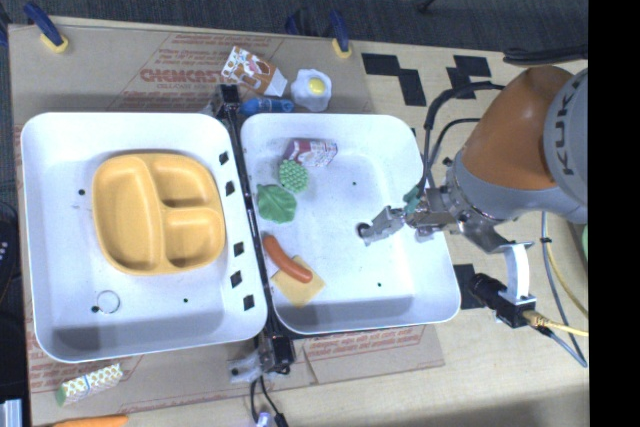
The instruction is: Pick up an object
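- The hand [368, 231] hangs over the right half of the right bin [400, 300], reaching in from that bin's right edge; whether it is open or closed I cannot tell, and nothing shows in its grip
- The bare white floor of that bin lies under the hand, with all the objects well apart from it, toward the bin's left side
- A green leafy toy [277, 203] lies near the left wall, about midway along it
- A green round knobbly piece [293, 175] sits just above the leafy toy, touching or nearly touching it
- A red-and-white packet [312, 152] lies near the bin's top edge
- A red-orange sausage [288, 260] rests on a yellow slice [301, 287] near the bottom left corner
- The left bin [40, 215] holds a yellow divided tray [158, 211]
- On the tabletop [400, 65] beyond the bins lie a small printed carton [246, 70], a blue object [266, 104] and a white-and-yellow egg-like toy [312, 89]
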`<state>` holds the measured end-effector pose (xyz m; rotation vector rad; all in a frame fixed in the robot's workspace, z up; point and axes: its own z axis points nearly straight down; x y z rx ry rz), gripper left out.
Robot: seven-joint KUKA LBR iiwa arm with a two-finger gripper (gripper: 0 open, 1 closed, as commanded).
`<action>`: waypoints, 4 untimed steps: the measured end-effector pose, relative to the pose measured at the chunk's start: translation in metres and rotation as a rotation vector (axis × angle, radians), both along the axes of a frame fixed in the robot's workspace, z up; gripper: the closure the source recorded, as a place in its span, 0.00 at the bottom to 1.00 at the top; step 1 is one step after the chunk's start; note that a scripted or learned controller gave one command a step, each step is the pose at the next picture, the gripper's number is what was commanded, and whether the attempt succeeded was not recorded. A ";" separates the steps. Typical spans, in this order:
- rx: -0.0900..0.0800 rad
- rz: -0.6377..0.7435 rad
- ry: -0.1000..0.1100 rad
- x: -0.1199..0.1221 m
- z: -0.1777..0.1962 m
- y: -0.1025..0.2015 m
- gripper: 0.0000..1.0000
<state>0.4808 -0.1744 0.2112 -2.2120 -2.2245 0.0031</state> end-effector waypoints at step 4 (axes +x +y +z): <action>0.001 -0.019 0.002 0.001 -0.120 0.080 0.00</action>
